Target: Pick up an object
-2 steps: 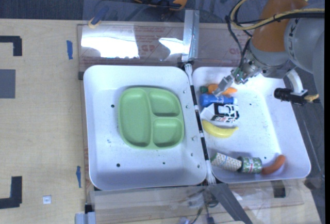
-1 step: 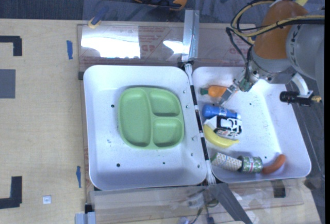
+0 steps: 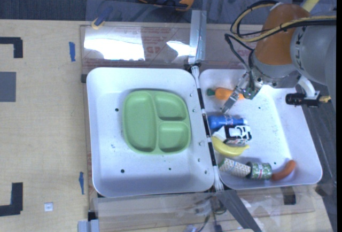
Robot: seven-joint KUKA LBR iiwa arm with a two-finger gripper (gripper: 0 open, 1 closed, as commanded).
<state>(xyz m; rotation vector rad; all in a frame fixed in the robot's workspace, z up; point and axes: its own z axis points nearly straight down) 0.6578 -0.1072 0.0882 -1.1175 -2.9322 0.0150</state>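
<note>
1. Nearest, below the carrot (image 3: 226,93): a can (image 3: 247,169) and sausage (image 3: 283,170), then a banana (image 3: 228,146) and blue bottle (image 3: 225,122).
2. The gripper (image 3: 235,98) hangs over the carrot, which lies unlifted in the right bin (image 3: 299,134); its finger spread I cannot tell.
3. Approach stage; next, likely a descent to close around it.

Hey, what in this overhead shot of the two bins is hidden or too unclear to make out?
- Carrot: its far end is covered by the gripper.
- Can: label too small to read.
- Black-and-white object: too blurred to identify; overlaps the blue bottle and banana.
- Arm: cut off by the right edge.
</note>
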